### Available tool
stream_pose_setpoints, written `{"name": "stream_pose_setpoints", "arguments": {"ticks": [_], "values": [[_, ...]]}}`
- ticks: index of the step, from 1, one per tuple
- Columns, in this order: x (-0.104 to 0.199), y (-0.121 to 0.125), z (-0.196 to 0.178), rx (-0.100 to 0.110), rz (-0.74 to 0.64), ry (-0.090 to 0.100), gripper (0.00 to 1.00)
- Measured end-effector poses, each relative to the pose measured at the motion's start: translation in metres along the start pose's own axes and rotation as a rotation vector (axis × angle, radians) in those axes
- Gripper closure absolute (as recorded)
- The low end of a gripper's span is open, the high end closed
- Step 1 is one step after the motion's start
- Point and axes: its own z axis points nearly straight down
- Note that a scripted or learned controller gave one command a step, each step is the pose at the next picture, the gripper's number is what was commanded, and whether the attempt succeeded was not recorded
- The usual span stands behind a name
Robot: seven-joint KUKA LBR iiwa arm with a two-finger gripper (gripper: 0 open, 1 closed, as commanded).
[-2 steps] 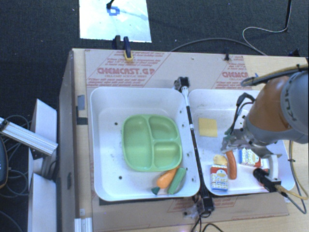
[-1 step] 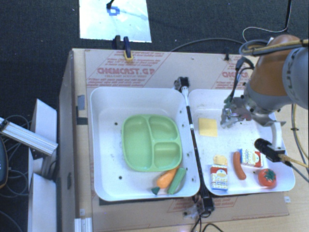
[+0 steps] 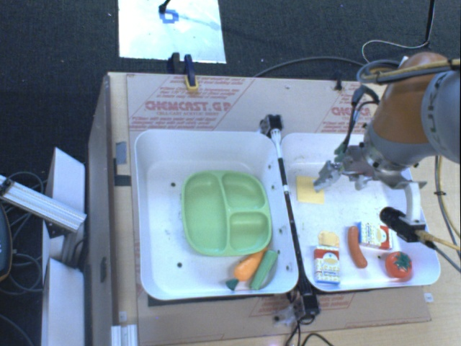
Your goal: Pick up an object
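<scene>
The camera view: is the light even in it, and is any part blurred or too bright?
In the camera view, the light is soft and mostly even; both white bins look bright but keep detail; the pale sheet on the dark floor is nearly washed out; the end effector looks slightly soft, while the green plate is sharp.
</scene>
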Motion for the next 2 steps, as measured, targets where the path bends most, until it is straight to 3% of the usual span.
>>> {"name": "stream_pose_setpoints", "arguments": {"ticks": [1, 2], "values": [[-0.037, -0.057, 0.110, 0.002, 0.003, 0.000, 0.00], [-0.038, 0.006, 0.109, 0.000, 0.000, 0.000, 0.00]]}}
